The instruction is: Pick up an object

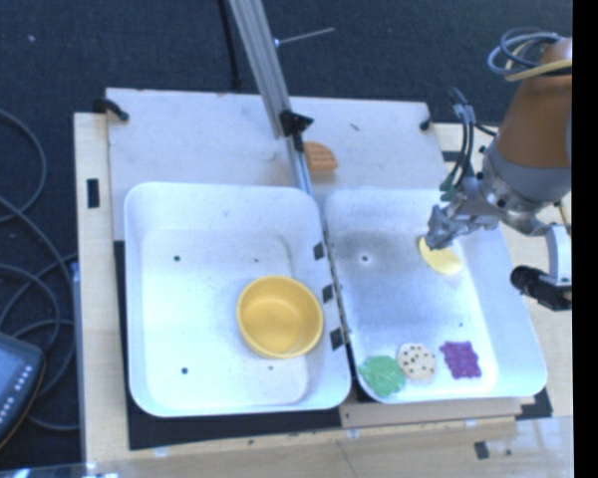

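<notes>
Grey and orange-banded, the arm is reaching in from the right and is positioning its pincer (445,233) low over the right bin (498,297). Whether the pincer is released or clenched cannot be told from this slanted view, so no grasp is being claimed.

Directly beneath and just in front of the pincer, a pale yellow piece (443,259) is lying flat on the bin floor — judged to be the object being targeted, since the tool is lining up almost on top of it. Contact between the two cannot be confirmed.

Well forward of the pincer, along the near wall of the same bin, three small items are sitting in a row: a green piece (382,373), a speckled cookie-like disc (416,360) and a purple piece (461,358). They are resting apart from the approach path and are not obstructing it.

Far to the pincer's side, across the divider, a yellow bowl (280,315) is sitting upright in the left bin (169,227). Behind both bins, an orange item (319,157) is lying on the bench beside a slanted metal rail (264,58) — outside the working area
</notes>
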You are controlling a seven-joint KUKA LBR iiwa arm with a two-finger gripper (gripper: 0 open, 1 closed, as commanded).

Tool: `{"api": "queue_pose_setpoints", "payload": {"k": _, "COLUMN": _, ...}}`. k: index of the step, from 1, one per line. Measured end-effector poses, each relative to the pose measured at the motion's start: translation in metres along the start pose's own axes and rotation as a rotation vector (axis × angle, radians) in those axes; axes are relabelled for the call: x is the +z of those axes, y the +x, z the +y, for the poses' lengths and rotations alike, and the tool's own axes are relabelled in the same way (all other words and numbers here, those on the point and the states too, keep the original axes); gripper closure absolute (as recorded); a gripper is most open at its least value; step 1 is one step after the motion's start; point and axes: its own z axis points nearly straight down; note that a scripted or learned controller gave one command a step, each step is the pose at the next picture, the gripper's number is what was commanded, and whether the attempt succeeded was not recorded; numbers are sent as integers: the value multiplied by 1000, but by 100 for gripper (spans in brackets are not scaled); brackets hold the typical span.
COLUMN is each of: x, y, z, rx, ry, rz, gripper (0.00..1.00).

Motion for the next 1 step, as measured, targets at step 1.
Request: {"api": "queue_pose_setpoints", "payload": {"k": 1, "x": -7, "y": 52, "z": 10, "rx": -3, "ry": 1, "rz": 1, "gripper": 100}}
